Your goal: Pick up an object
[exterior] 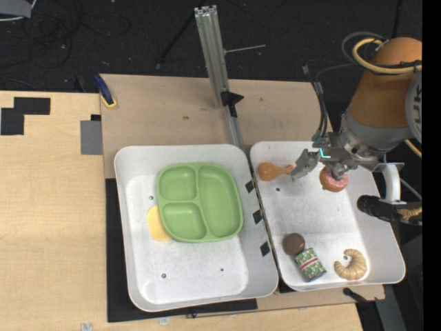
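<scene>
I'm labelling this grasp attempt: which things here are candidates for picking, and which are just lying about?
Candidates, right bin, by the gripper:
orange drumstick
pink donut
brown ball
green box
croissant

Lying about, left bin:
green divided plate
yellow piece under its edge

a wooden bench (172, 116) fills the middle of the frame, with a paler wooden panel (48, 212) on the left carrying black squares (21, 112) and a grey patch (89, 136). a metal post (213, 61) rises from the upper centre. a yellow and blue clamp (105, 92) sits at the bench's upper left corner. dark carpet with cables (83, 26) runs across the top.
</scene>
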Robot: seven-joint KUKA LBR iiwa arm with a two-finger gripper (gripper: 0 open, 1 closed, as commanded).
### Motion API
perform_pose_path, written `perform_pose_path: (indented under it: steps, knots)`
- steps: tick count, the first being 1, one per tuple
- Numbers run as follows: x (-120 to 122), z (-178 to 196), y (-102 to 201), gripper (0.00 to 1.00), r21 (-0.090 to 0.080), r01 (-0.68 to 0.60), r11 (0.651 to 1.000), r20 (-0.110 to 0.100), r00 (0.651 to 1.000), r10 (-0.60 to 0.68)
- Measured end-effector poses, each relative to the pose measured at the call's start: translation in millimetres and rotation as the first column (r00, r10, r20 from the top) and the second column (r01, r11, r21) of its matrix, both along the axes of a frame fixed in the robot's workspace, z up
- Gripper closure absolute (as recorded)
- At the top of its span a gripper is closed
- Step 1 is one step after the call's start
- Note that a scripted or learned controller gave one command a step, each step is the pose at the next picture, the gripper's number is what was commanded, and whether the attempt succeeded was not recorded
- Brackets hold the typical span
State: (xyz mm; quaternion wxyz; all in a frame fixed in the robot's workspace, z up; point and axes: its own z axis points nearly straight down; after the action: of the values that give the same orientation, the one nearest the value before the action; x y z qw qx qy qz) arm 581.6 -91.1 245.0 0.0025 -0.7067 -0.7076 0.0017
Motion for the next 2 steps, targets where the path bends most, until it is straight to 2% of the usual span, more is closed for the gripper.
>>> perform_pose_path:
  steps: [1,2]
  knots:
    - [1,1,0,0.00,0.000,0.000,1.000,0.002,1.000,0.000]
    - [-6,-62,1,0.00,0.000,0.001,1.000,-0.004,1.000,-0.001]
